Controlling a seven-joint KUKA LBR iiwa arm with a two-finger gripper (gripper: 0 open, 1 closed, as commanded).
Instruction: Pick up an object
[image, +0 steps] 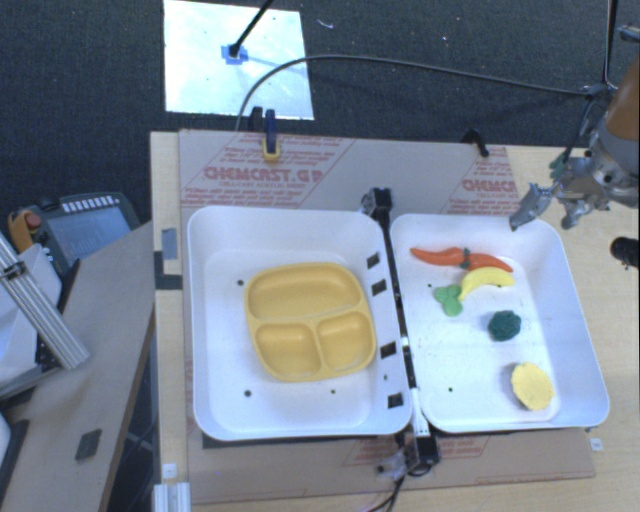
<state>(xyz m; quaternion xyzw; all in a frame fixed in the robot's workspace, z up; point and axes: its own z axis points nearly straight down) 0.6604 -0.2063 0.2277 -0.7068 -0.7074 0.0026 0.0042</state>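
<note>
The right bin (575, 330) holds an orange carrot (438, 256), a yellow banana (487, 281), a small light-green piece (449, 299), a dark green broccoli (504, 324) and a yellow lumpy piece (531, 386). My gripper (553, 208) hangs over the bin's far right corner, above and to the right of the carrot. Its fingers are spread open with nothing between them. All the objects lie on the bin floor, apart from the gripper.
The left bin (215, 300) holds a yellow three-compartment plate (305, 320). A black divider with clips (392, 310) runs between the bins. A pendant (85, 230) and an aluminium bar (40, 310) lie on a side table at left. Cables cross the dark floor behind.
</note>
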